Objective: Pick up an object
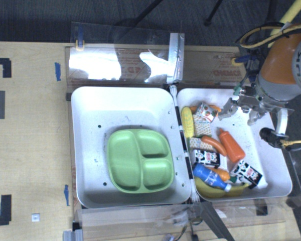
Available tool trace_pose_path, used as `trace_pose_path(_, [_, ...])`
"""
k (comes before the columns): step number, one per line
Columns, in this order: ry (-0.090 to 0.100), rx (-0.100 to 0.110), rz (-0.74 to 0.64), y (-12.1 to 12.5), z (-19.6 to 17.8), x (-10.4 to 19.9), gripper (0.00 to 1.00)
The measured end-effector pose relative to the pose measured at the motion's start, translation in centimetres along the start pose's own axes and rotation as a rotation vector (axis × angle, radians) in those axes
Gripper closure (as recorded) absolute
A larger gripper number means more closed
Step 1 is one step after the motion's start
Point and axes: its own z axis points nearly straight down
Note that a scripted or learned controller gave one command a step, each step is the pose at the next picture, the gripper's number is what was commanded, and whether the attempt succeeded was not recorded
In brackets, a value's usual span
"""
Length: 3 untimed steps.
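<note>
My gripper (241, 112) hangs over the far part of the right bin (278, 157), its two fingers spread open with bare bin floor between them. Just left of it lies a small red-and-white carton (204, 113). A yellow corn cob (187, 122) rests along the bin's left wall. Nearer the front are an orange carrot (232, 145), a hot dog (212, 143), two black-and-white cartons (206, 158) (248, 173), a blue bottle (209, 176) and a banana (215, 191).
The left bin (90, 109) holds a green divided plate (139, 159). A clear plastic sheet and a metal bracket (175, 59) stand behind the bins. Yellow and black cables (261, 34) loop near the arm's orange band at the right.
</note>
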Motion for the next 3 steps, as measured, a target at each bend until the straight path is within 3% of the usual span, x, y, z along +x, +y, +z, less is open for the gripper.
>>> trace_pose_path(1, [-0.002, -0.008, -0.018, -1.5, 7.7, -0.8, 0.00])
trace_pose_path(2, [-0.002, -0.006, 0.116, -9.6, 7.8, -5.2, 0.00])
trace_pose_path(3, [-0.003, -0.010, 0.119, -9.5, 6.7, -5.3, 1.00])
